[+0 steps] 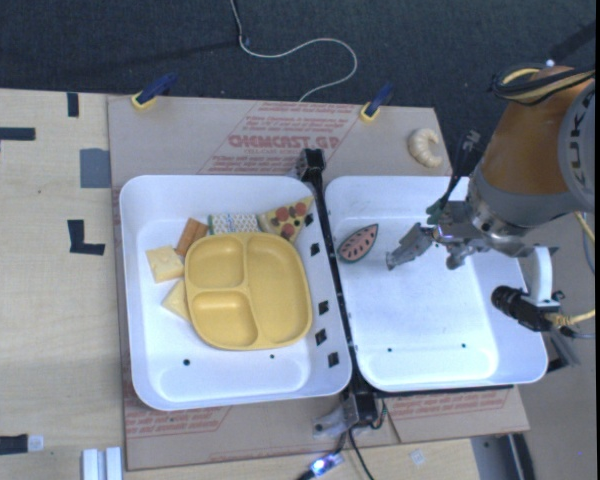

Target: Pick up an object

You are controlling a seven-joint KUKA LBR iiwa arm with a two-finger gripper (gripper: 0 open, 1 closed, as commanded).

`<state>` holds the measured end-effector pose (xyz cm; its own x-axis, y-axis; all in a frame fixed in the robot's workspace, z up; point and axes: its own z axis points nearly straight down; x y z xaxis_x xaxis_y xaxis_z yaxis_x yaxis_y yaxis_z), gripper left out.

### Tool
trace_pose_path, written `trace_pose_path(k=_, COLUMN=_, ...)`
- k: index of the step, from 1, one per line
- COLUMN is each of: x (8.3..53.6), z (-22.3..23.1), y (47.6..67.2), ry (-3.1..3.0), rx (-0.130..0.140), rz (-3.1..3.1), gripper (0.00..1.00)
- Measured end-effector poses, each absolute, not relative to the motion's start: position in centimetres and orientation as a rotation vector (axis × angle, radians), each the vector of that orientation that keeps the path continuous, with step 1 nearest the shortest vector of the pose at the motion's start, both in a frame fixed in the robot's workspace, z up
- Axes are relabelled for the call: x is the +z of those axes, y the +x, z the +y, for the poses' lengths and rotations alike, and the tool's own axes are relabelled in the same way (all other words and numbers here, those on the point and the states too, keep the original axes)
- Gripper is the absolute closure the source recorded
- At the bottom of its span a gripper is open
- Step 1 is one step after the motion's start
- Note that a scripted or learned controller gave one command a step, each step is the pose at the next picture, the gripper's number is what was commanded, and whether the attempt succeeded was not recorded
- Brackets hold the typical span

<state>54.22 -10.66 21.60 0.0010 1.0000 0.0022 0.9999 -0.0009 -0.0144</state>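
A reddish-brown slice-shaped toy (pixel 358 242), like a watermelon wedge, lies in the right bin (pixel 430 353) near its left wall. My gripper (pixel 431 253) hangs over the upper middle of that bin, just right of the slice and apart from it. Its fingers (pixel 405 249) are spread open with nothing between them. In the left bin (pixel 230 383) a yellow divided plate (pixel 248 290) lies among toy foods: a pizza slice (pixel 290 216), a pale cracker (pixel 165 263), a brown piece (pixel 191 234) and a yellow wedge (pixel 175 300).
A beige croissant-like toy (pixel 427 146) lies on the cardboard behind the right bin. Clamps (pixel 155 90) (pixel 377 98) hold the cardboard's back edge, and a white cable (pixel 300 53) loops behind. The black divider (pixel 325 268) separates the bins.
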Motion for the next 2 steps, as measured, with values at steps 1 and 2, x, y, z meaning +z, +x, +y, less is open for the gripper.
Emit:
trace_pose_path(k=1, x=22.2, z=-10.6, y=54.5, ry=-2.218, rx=0.002, rz=-2.222, gripper=0.00)
trace_pose_path(k=2, x=16.2, z=-11.2, y=53.7, ry=-2.217, rx=0.008, rz=-2.217, gripper=0.00)
